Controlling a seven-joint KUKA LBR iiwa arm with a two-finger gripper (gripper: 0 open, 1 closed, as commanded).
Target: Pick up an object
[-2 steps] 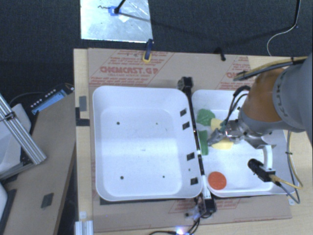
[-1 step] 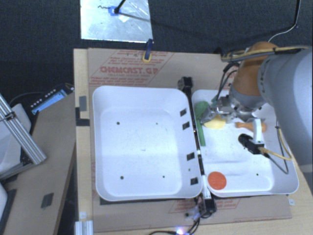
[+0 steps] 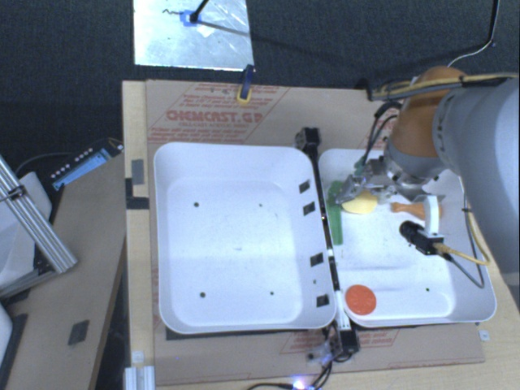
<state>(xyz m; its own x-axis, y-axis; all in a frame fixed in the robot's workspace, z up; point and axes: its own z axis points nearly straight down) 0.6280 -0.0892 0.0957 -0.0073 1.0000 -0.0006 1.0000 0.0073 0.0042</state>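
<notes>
Down in the right bin, the gripper sits low over a pale yellow object, touching or nearly touching its top; whether its fingers are spread or closed cannot be told from this angle, nor whether anything is gripped. A green strip lies just left of the yellow object along the bin's left wall, an orange disc rests near the front left corner, and the left bin stands beside it.
</notes>
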